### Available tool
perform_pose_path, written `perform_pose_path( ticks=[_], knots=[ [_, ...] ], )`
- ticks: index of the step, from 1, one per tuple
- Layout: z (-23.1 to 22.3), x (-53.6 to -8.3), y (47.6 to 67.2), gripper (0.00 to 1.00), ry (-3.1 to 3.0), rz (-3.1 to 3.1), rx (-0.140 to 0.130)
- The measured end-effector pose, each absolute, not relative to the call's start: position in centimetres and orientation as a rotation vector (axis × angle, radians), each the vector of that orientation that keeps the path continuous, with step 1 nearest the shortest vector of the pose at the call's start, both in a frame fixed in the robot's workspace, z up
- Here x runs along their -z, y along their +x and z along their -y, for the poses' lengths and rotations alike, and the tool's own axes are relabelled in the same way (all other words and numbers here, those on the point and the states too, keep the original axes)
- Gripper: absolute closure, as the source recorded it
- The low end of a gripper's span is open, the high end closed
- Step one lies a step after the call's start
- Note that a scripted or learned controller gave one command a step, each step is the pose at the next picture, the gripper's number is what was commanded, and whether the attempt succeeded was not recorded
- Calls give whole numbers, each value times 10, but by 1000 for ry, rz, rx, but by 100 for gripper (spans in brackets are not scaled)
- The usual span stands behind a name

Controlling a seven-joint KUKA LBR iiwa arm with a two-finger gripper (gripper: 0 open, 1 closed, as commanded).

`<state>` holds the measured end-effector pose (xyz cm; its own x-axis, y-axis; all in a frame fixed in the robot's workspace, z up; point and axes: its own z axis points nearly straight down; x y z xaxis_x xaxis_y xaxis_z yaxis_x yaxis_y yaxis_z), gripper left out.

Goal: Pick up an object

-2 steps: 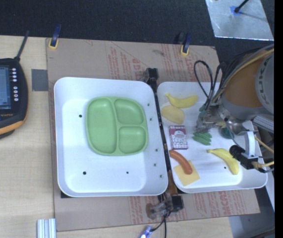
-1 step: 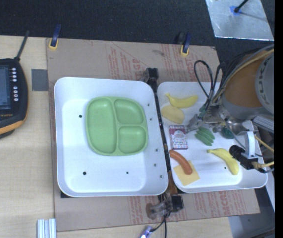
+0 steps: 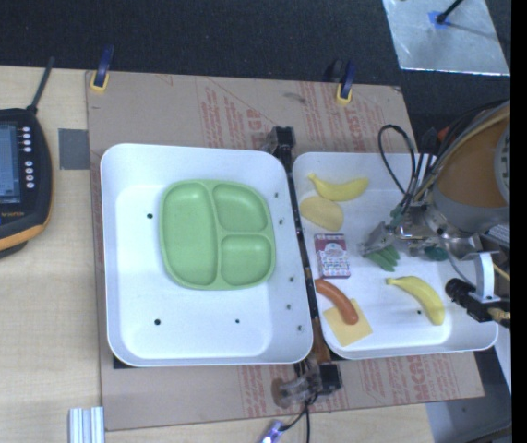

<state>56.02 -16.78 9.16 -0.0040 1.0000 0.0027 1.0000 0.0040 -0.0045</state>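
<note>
My gripper (image 3: 385,244) hangs low in the middle of the right bin (image 3: 466,341), directly over a small green object (image 3: 388,259) that it partly hides. Around it in that bin lie a yellow banana (image 3: 420,295) to the front right, another yellow banana (image 3: 340,187) at the back left, and a pale yellow rounded piece (image 3: 322,212). A red and white carton (image 3: 332,255) lies left of the gripper, with a red sausage (image 3: 335,296) and a flat orange cheese slice (image 3: 348,325) near the front left corner.
The left bin (image 3: 134,330) holds a green divided plate (image 3: 216,233). The grey and orange arm (image 3: 471,178) with black cables fills the right bin's back right. A teach pendant (image 3: 0,178) lies at the far left on the bench.
</note>
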Motion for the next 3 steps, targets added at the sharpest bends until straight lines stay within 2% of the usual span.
perform_pose_path(
  ticks=[1, 2, 3],
  knots=[
    [169, -103, 561, 100, -2215, 2225, -3],
    [103, -105, 595, 100, -2212, 2229, -3],
    [40, -192, 588, 100, -2215, 2225, -1]
  ],
)
